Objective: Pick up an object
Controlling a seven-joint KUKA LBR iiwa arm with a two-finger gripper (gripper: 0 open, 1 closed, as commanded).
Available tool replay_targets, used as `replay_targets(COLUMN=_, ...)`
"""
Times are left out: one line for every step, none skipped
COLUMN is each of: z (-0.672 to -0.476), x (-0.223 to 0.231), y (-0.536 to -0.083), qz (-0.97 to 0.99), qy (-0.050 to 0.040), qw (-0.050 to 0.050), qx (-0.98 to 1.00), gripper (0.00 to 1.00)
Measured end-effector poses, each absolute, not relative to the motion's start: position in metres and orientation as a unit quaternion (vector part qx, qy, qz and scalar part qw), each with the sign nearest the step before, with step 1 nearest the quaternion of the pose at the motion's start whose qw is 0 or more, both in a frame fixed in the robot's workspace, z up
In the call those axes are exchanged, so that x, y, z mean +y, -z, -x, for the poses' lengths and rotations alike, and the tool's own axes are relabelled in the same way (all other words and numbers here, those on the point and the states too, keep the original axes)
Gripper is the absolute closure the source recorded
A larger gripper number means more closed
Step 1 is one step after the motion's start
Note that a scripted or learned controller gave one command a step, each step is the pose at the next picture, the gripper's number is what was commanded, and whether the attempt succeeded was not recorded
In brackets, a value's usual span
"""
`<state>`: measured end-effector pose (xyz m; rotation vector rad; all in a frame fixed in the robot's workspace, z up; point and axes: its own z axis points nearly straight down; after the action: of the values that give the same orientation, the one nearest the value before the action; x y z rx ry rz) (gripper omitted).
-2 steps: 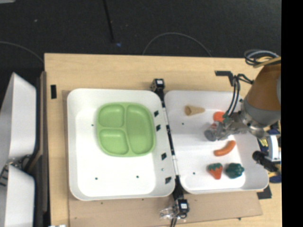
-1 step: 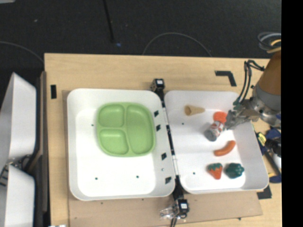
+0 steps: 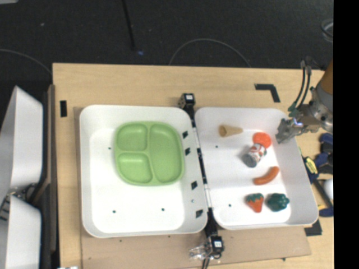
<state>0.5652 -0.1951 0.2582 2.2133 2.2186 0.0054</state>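
The gripper (image 3: 287,129) is seen at the right rim of the right bin (image 3: 224,217), with nothing between its fingers; whether the jaws are parted or closed cannot be told at this slant.

No single thing is named by the task, so the nearest pieces are weighed. Just to the left of the jaws and slightly below them an orange ball (image 3: 261,139) is found, touching a small grey can (image 3: 252,156) that lies tilted under it. Further left of the jaws, near the bin's far wall, a tan cone (image 3: 230,130) is laid on its side. Below the jaws an orange sausage (image 3: 266,176) lies alone, and lower still a strawberry (image 3: 255,202) and a green lump (image 3: 277,202) are set just beside each other. In the left bin (image 3: 95,206), well away from the jaws, a green divided plate (image 3: 149,153) is held.

All of these are judged to be light toy pieces, probably hard or slightly yielding plastic, smooth and liable to slip. The sausage is judged the easiest catch: it is apart from its neighbours and narrow, so it would best be taken across its middle. The ball and can are likely to roll or be nudged aside, since they touch.
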Motion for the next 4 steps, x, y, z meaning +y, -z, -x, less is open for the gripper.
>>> replay_targets(z=-0.575, x=-0.148, y=-0.247, qz=-0.705, qy=-0.0003, qw=0.001, qx=0.709, gripper=1.00)
replay_targets(z=-0.595, x=-0.095, y=-0.255, qz=-0.705, qy=-0.0014, qw=0.001, qx=0.710, gripper=1.00)
replay_targets(z=-0.610, x=-0.047, y=-0.262, qz=-0.705, qy=-0.0014, qw=0.001, qx=0.710, gripper=1.00)
replay_targets(z=-0.627, x=0.005, y=-0.248, qz=-0.705, qy=-0.0005, qw=0.001, qx=0.709, gripper=1.00)
